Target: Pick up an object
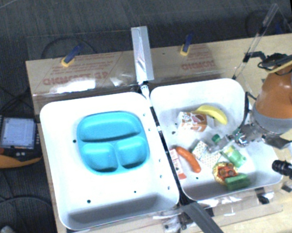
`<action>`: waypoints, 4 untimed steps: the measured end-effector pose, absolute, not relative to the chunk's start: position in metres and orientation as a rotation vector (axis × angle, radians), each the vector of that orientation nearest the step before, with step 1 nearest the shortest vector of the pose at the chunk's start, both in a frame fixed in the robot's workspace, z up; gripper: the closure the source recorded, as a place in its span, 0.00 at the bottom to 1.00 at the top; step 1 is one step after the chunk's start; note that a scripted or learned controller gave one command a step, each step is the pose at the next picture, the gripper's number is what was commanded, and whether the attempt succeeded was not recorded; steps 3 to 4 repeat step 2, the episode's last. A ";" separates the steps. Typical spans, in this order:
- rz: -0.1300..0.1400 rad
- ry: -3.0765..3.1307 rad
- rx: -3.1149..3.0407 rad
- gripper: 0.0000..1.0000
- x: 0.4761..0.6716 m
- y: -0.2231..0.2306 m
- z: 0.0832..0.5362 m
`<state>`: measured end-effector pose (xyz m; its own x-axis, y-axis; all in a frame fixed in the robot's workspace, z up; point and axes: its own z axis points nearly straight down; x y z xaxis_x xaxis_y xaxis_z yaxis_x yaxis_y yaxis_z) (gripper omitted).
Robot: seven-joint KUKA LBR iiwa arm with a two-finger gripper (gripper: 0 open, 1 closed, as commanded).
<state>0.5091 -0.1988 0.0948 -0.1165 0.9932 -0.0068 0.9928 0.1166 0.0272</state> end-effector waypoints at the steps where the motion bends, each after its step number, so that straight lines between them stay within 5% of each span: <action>1: 0.023 2.342 2.079 1.00 0.507 -0.196 0.101; 2: -0.010 2.169 2.279 1.00 0.568 -0.152 0.204; 4: -0.010 2.169 2.279 1.00 0.568 -0.152 0.204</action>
